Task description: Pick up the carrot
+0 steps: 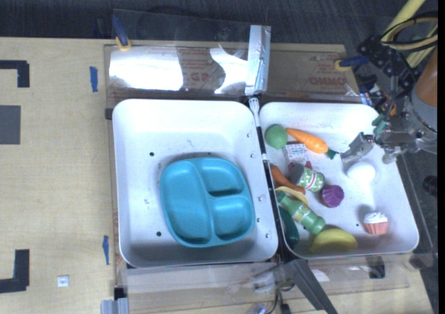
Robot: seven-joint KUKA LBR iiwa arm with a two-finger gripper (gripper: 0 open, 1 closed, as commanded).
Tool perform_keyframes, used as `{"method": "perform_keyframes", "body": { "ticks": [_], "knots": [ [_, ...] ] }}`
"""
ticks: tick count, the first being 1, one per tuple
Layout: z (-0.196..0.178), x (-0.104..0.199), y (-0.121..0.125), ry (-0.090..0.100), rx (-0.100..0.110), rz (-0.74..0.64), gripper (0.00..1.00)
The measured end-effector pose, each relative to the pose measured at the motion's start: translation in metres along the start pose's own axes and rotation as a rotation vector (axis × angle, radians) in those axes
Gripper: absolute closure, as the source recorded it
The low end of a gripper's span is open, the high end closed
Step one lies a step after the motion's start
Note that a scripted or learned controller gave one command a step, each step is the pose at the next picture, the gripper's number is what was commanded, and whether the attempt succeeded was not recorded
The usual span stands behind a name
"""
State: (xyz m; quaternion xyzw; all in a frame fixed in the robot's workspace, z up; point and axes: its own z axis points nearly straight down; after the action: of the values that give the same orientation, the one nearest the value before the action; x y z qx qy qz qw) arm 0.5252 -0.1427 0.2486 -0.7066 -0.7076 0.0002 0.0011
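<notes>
Looking down at a slant from the fixed camera, two shallow white bins sit side by side on a wooden bench. The left bin holds a teal divided plate and nothing else that can be made out.

The right bin is the busy one, and the carrot serves as the landmark here. It is an orange toy carrot lying near the bin's back left corner, its long axis running from upper left to lower right, with what looks like a green stub at the lower right end. Just to the carrot's left sits a green round fruit. Below the carrot lie a small packet, a purple onion-like piece, a green bottle, a yellow banana and a pink cupcake.

The gripper comes in from the right, hanging to the right of the carrot and apart from it, roughly in line with the carrot's long axis. Nothing sits between its fingers, and whether they are spread or closed is too blurred to tell.

Judging from this layout, the coming move calls for travel leftward across the bin, then a descent with the fingers straddling the carrot's narrow width.
</notes>
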Motion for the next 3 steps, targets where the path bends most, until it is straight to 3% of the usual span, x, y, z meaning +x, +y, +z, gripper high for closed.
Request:
{"method": "perform_keyframes", "body": {
  "ticks": [1, 2, 3],
  "knots": [
    [-0.013, -0.001, 0.043, -0.002, -0.005, 0.099, 0.0],
    [0.063, 0.039, 0.083, 0.0, 0.004, 0.346, 0.0],
    [0.153, 0.005, 0.103, -0.001, -0.004, 0.219, 0.0]
  ]
}}
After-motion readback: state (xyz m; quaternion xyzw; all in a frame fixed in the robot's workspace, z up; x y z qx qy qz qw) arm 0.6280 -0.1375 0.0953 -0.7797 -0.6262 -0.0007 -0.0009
